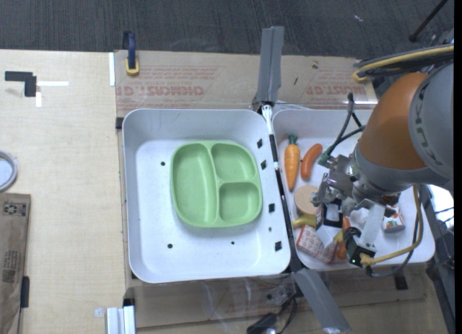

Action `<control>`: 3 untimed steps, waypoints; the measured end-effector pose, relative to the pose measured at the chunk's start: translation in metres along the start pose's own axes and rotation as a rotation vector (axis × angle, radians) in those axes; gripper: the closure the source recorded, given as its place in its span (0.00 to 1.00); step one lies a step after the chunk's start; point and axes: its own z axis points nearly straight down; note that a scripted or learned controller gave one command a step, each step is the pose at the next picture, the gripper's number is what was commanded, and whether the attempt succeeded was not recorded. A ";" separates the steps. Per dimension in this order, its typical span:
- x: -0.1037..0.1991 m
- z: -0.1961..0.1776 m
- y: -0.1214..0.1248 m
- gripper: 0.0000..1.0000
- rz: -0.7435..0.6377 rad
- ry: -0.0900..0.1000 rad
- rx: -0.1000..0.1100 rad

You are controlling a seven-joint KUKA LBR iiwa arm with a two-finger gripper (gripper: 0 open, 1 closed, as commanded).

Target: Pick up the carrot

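The carrot point(291, 164), orange with a green top, lies lengthwise near the left wall of the right bin point(426, 249), its leafy end toward the back. My gripper point(330, 201) hangs low over the middle of that bin, to the right of and nearer than the carrot, above a pile of small food items. A gap separates it from the carrot. The grey arm with its orange band point(393, 134) covers much of the bin's right half.
A red sausage-like piece point(311, 160) lies right beside the carrot. A tan round item point(305, 198), a yellow piece point(306, 220) and a printed packet point(310, 242) crowd the bin's front left. The left bin point(144, 203) holds a green divided plate point(216, 183).
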 end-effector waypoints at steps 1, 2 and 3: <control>-0.042 0.000 0.019 1.00 0.231 -0.001 0.002; -0.036 -0.020 0.017 1.00 0.585 -0.001 0.001; -0.046 0.000 0.021 1.00 0.805 -0.002 0.004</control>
